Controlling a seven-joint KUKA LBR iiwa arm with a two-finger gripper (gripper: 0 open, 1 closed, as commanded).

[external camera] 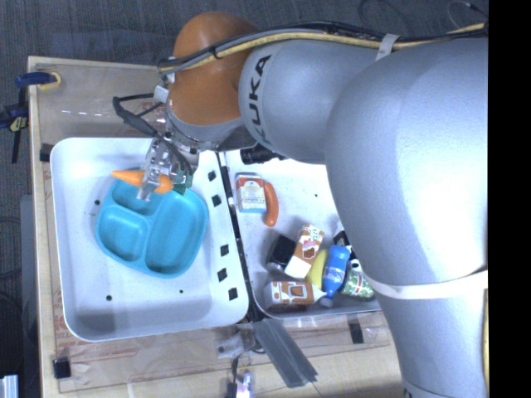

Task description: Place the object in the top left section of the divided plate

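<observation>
- Arm point(373, 139) reaches in from the right and covers much of the right bin point(319, 181).
- Blue plate point(153, 230) sits mid-left in the left bin point(75, 247).
- Gripper point(156, 177) fingers look closed around the carrot point(129, 176), above the plate's upper-left section.
- We should lower squarely over that section, then release.

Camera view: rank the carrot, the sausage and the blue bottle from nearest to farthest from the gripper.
1. Carrot, at the gripper, over the blue divided plate's top edge in the left bin.
2. Sausage, top of the right bin.
3. Blue bottle, lower in the right bin.
</observation>
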